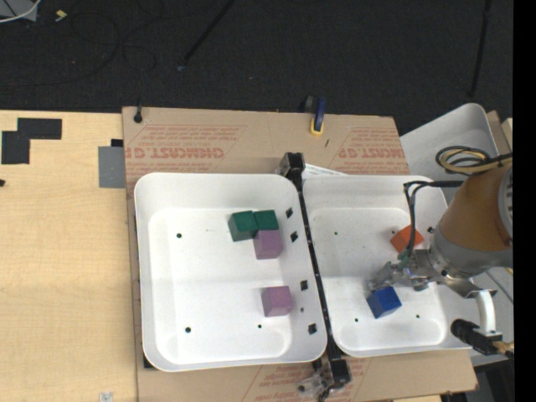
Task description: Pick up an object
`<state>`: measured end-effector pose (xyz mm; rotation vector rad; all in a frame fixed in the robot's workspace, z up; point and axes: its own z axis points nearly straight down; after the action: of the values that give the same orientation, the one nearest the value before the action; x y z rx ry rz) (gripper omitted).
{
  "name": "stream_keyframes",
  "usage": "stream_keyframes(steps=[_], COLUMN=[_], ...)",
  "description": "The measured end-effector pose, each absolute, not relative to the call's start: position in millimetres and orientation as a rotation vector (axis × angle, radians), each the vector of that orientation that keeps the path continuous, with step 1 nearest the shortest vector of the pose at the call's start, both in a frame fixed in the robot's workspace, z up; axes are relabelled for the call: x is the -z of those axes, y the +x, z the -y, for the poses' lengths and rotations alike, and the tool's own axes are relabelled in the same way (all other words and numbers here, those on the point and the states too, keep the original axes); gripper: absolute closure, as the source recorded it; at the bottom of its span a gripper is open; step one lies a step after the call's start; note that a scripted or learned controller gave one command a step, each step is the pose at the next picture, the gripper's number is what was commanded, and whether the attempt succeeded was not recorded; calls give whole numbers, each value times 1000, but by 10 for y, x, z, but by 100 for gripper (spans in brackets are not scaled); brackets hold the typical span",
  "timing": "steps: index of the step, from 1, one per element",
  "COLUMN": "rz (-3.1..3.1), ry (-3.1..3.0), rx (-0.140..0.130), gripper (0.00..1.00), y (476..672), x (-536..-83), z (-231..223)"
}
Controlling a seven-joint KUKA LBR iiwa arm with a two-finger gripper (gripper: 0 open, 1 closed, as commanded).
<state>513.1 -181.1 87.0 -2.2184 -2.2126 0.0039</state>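
From above, the gripper [400,275] hangs low in the right bin [352,333], just above the blue cube [384,301]; its opening I cannot tell. Centre over the cube, avoiding the orange block [406,238] nearby.

We log two white plastic bins [159,224]: the left holds a green block [253,224] and two mauve cubes [268,244]; the right, a blue cube [384,301] and an orange piece [407,239].
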Motion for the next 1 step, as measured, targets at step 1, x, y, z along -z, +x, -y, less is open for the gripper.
stream_keyframes(steps=[1], rz=[2218], ry=[-2221], rx=[-3], gripper=[0], y=[4962], x=[-875], z=[2147])
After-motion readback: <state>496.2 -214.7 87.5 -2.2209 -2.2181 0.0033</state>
